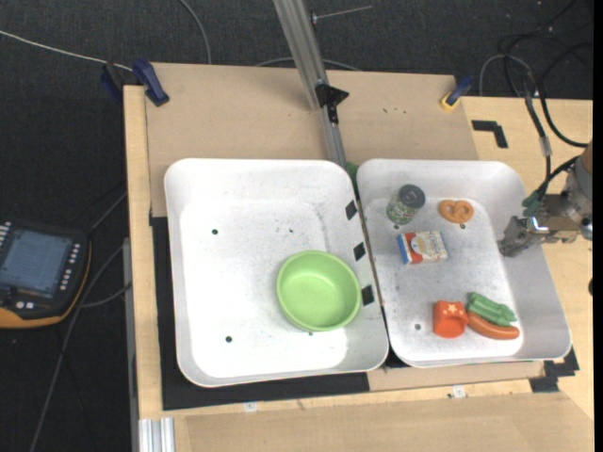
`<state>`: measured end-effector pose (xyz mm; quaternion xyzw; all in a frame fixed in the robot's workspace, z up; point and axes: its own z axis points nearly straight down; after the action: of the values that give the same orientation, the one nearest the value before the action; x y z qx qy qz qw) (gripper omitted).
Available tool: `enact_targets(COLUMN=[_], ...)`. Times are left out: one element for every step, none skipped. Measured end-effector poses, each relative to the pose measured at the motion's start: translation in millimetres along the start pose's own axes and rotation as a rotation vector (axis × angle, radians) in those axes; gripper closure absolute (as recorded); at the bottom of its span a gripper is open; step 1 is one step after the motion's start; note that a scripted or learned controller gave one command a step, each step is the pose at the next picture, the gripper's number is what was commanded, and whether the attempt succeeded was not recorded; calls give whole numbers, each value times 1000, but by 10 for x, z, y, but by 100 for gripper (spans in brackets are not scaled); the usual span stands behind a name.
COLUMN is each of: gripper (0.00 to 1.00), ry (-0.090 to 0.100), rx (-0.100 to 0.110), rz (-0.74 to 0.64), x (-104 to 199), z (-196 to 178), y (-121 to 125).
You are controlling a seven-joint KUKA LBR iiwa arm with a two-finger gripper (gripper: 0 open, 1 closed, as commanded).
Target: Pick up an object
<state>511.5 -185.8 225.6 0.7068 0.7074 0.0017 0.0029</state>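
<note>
The right bin (443,166) holds several small objects. A grey can with a green label (407,203) stands at the back, with an orange pretzel (458,212) beside it. A small red, white and blue box (421,247) lies near the middle. At the front lie an orange-red toy (449,317), a green vegetable (491,308) and an orange one (495,328). My gripper (517,238) hangs over the bin's right edge, to the right of the box and apart from every object.
The left bin (245,166) holds a light green bowl (317,290) in its front right corner. A metal pole (306,55) slants down to the gap between the bins. A teach pendant (38,269) lies off the bench at left.
</note>
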Motion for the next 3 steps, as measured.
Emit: enact_targets(gripper=[100, 100, 100], ry=[1, 3, 3], rx=[2, 5, 7], rz=[0, -4, -4], x=[-1, 552, 1108], z=[-452, -484, -405], y=[11, 87, 0])
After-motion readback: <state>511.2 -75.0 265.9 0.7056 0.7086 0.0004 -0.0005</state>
